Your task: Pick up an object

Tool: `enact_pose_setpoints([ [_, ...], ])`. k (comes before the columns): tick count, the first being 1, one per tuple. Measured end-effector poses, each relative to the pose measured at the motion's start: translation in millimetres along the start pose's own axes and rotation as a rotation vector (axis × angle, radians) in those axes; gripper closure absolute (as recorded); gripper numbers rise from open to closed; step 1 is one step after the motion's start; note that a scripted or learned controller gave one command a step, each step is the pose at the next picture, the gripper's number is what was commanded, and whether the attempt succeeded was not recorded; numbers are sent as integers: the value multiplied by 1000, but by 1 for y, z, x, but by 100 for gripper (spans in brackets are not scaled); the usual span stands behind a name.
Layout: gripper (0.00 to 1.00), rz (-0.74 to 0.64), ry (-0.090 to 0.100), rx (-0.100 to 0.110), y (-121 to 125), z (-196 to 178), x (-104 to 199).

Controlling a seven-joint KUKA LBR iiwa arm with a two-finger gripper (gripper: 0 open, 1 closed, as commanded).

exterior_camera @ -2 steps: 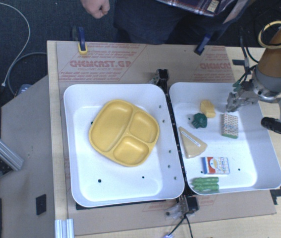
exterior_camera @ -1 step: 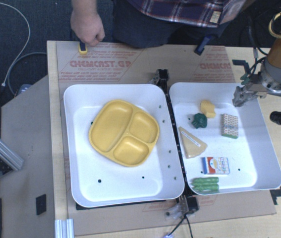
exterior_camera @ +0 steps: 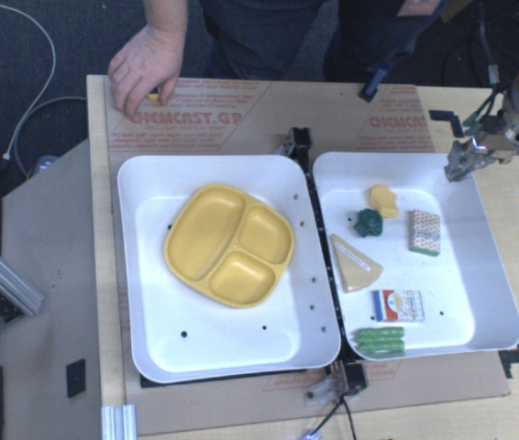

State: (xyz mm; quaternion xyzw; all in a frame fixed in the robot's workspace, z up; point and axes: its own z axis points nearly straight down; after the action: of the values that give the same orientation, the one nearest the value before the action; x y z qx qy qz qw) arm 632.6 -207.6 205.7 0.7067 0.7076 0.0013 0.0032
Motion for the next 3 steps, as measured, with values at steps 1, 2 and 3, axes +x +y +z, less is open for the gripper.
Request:
enact_pose_setpoints([
  [1, 100, 0, 0, 1, 1, -31, 0],
  [2, 100, -3, 4, 8, -8, -32, 50],
  [3, 100, -3, 4, 9, -8, -23, 97],
])
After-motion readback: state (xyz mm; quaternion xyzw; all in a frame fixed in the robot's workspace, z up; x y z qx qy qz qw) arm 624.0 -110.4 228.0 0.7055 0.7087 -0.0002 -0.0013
